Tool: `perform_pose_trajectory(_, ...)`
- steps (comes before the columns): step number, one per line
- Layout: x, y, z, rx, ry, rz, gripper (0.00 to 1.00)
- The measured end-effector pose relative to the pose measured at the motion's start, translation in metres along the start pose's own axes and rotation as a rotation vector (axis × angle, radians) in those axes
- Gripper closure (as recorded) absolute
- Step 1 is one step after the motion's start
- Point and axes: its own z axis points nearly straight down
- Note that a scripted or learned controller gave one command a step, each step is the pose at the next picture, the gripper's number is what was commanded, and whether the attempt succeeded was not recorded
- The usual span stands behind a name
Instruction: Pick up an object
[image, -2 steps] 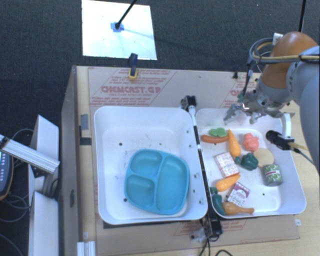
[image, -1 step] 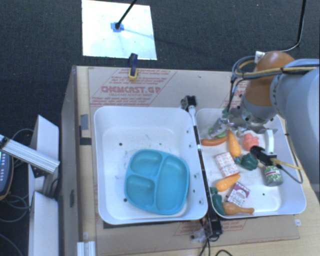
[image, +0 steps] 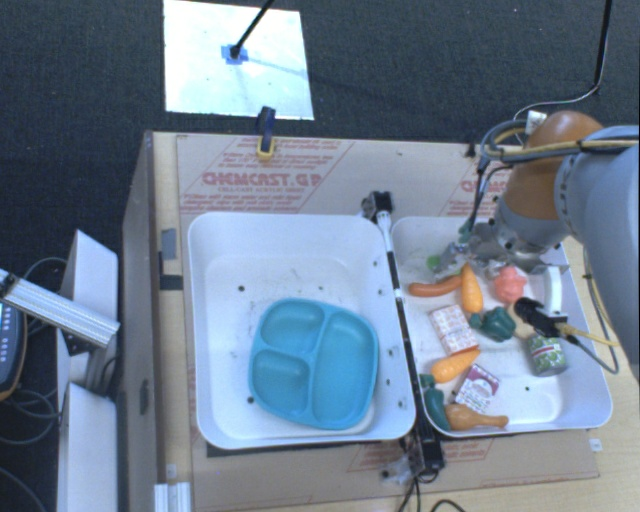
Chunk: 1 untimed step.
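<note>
The right bin (image: 590, 405) holds several toy foods. Among them are an orange sausage (image: 433, 288), an upright carrot (image: 471, 291), a pink piece (image: 509, 284), a dark green pepper (image: 494, 323) and a red-and-white box (image: 450, 325). Nearer the front lie a second carrot (image: 455, 363), another small box (image: 478, 388), a green can (image: 546, 354) and a tan drumstick (image: 477, 419). My gripper (image: 472, 256) hangs low over the bin's far part, just above the upright carrot and next to a small green piece (image: 436, 263). Nothing is seen held.
The left bin (image: 230, 270) bears a blue divided plate (image: 314, 362) toward its front right. A raised rim (image: 392, 280) separates the two bins. My grey arm (image: 600, 190) crosses the right bin's far right corner.
</note>
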Motion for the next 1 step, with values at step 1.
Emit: perform_pose_trajectory(1, 0.0003, 0.0010, -0.0105, -0.003, 0.000, -0.002, 1.00)
